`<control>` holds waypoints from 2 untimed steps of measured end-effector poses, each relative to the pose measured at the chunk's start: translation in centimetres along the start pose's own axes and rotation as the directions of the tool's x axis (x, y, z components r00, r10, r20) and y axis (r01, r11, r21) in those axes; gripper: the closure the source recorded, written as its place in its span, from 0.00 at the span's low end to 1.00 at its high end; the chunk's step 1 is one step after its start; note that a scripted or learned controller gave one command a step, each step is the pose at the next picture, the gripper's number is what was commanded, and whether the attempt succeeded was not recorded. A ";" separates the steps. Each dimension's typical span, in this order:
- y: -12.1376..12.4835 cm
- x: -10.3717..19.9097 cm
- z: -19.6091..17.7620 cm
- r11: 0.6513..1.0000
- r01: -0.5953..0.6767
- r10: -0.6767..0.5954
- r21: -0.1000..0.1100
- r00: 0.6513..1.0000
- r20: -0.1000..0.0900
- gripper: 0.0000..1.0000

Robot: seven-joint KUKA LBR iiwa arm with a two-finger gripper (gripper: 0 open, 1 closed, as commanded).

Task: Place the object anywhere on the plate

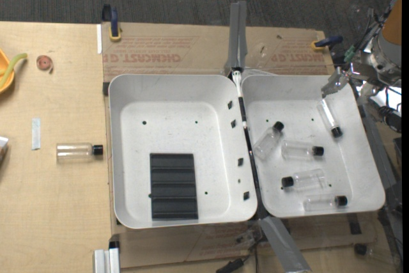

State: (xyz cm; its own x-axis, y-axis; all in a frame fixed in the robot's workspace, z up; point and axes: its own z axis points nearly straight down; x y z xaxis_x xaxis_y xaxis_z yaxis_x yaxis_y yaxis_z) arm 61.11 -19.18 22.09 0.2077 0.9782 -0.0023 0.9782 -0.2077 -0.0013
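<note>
The right bin (pixel 358 201) holds five small clear vials with black caps, lying flat and scattered, probably because they were dropped there loose as a supply to pick from: one (pixel 268 139) near the bin's left wall, one (pixel 302 151) in the middle, one (pixel 330 117) in the upper right of the bin, one (pixel 302 181) lower down, and one (pixel 324 202) near the lower rim. The left bin (pixel 128 137) carries a dark ribbed plate (pixel 172 186) in its lower middle, flat on the floor, so it seems to be the target for placing. The claw (pixel 337 81) is at the upper right of the frame, above the top right corner of the right bin, near the slanted vial; I cannot tell how it is set, and no vial is visibly in it. I judge that picking is not yet done. One more vial (pixel 79 151) lies on the counter (pixel 51 201) at the left, outside both bins.
</note>
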 end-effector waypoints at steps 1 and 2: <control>-2.5 -2.0 -22.0 0.998 0.069 -0.069 0.001 0.998 0.000 0.00; 3.8 5.0 -21.9 0.990 -0.138 0.138 0.002 0.990 0.000 0.00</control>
State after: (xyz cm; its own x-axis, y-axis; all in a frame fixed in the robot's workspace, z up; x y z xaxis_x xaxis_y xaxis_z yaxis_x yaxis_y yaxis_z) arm 65.94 -15.00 43.99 0.3407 0.9402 -0.0029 0.9402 -0.3407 -0.0025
